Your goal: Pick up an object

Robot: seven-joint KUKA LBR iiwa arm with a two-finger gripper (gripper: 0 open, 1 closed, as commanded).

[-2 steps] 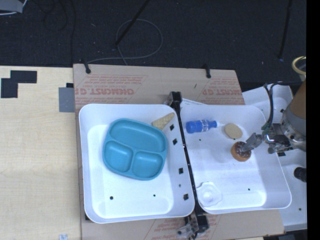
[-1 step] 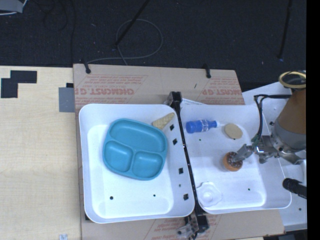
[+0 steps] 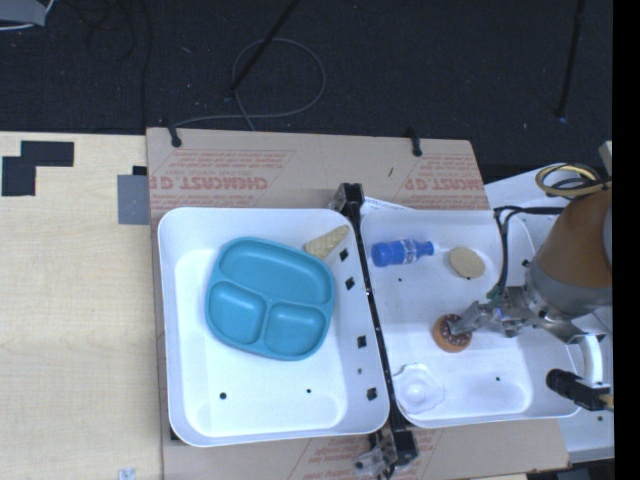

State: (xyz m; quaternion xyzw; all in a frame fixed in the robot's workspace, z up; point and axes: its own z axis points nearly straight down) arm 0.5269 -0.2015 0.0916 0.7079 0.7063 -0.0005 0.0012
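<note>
Dark carpet is showing behind the surface, which is carrying two white bins on cardboard. I am reaching into the right bin from the right, and my hand is hanging low over a small round brown object near the middle, seemingly touching it. Whether my hand is spread or pinching, I cannot tell; it is too small and blurred. Nothing is looking lifted yet, so I am judging the grasp and lift as still left. A blue bottle and a tan disc are lying farther back. A blue tray is sitting in the left bin.
</note>
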